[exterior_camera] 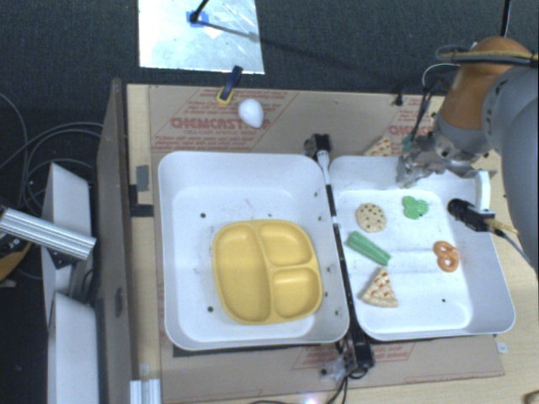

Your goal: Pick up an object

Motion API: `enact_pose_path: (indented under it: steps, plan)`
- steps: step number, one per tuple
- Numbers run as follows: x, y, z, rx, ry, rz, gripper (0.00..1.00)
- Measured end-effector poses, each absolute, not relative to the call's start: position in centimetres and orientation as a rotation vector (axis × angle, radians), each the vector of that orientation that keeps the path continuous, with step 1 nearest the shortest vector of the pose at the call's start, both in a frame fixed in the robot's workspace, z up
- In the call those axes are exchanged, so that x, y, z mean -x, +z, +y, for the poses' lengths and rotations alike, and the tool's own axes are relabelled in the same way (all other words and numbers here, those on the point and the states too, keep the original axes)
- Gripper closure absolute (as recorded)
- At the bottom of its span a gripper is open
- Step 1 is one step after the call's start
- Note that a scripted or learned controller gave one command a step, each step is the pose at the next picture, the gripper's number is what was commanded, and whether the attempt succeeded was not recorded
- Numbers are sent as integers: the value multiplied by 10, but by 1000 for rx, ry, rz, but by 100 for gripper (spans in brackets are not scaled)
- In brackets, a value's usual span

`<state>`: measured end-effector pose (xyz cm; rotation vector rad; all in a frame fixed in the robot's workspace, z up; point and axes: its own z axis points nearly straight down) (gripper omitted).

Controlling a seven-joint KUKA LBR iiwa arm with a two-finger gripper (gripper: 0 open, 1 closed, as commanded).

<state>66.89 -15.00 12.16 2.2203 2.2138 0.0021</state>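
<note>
Arm (505,108): bulky rounded grey casing, smooth and matte. Orange band (476,91) wrapped the segment above the wrist, glossy, with a paler highlight along its top. Thin dark cables looped near the band's upper left side. Gripper (413,168) was a small grey-metal assembly, details blurred.

Even overhead light, white bins (253,175) bright, soft shadows, slightly grainy focus.

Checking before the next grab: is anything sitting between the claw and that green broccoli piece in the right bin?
Nothing visible. The claw hangs over the right bin's far edge, with bare white floor between it and the green broccoli piece. The cookie lies off to the side.
</note>
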Motion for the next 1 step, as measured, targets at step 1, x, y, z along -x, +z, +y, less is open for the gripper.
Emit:
enact_pose_path:
  steps: [1]
  plan:
    - [-669, 120, -145, -2216, 2, 2223, 0]
